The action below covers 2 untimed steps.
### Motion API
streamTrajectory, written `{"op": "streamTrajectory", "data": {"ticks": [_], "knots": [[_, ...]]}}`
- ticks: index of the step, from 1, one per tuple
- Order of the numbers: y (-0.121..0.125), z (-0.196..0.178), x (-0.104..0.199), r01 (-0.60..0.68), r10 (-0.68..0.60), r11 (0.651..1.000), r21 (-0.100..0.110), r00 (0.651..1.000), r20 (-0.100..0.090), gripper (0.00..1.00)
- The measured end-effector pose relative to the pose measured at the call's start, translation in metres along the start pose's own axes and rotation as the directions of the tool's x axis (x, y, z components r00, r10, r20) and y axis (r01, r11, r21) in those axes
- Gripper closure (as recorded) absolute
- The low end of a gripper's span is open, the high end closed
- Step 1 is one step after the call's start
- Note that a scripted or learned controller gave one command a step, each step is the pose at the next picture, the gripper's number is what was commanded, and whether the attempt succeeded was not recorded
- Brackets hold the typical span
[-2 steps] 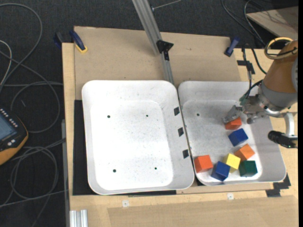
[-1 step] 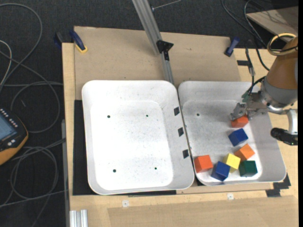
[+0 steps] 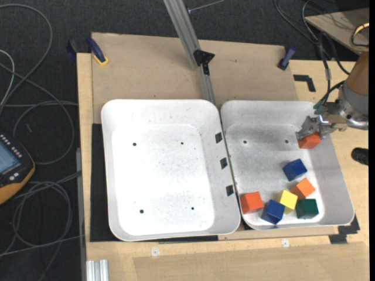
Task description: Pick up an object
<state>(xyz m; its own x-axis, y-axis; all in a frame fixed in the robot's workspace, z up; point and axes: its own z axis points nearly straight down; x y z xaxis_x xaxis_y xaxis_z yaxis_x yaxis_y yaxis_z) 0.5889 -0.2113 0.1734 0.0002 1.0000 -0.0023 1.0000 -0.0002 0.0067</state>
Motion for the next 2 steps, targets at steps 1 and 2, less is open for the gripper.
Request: {"op": "streamTrajectory", "data": {"ticks": [1, 2], "knots": [[0.001, -0.044, 0.0, 0.001, -0.001, 1.0, 0.0, 1.0, 0.0, 1.0], [0.003, -0.068, 0.0, 0.001, -0.001, 1.0, 0.002, 1.0, -0.001, 1.0]]}}
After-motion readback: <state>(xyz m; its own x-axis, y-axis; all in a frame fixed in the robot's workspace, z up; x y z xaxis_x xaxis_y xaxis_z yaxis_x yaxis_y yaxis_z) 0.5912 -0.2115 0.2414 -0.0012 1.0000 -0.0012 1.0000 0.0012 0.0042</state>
